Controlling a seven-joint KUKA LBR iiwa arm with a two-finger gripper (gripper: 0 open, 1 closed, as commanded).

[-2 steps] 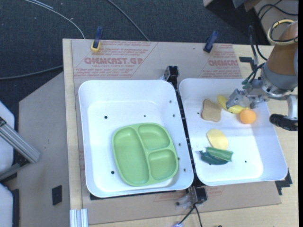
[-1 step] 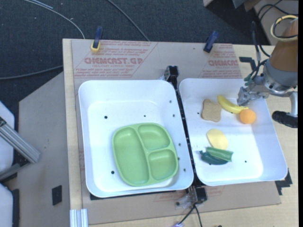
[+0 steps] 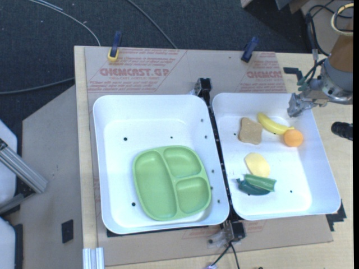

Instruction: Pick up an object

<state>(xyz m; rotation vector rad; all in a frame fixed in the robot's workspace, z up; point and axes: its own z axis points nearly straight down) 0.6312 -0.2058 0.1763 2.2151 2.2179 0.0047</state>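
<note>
Dark carpet surrounds a bench topped with a brown printed board (image 3: 168,72), held by two blue clamps at its far edge, and on that board two shallow white bins sit side by side. Of these, the left bin (image 3: 112,116) holds a green divided plate (image 3: 171,181) with three compartments and nothing else that I can make out.

Everything worth picking lies in the right bin (image 3: 320,178). A banana (image 3: 273,124) lies near the far wall, its long axis running from upper left down to lower right, and its lower end is just beside an orange ball (image 3: 293,137), perhaps touching it. A tan slice of bread (image 3: 250,131) sits just left of the banana. Nearer the camera are a pale yellow rounded piece (image 3: 257,164) and, touching its near edge, a dark green leafy vegetable (image 3: 257,184) lying roughly left to right.

Reaching in from the right, the arm places its gripper (image 3: 297,106) over the far right corner of the right bin. It hangs just beyond the banana's right half, so the banana and orange ball lie toward the camera and slightly left of it; these are the nearest candidates, in my judgement. Nothing shows between its tips, and from this angle I cannot tell how it is set.
</note>
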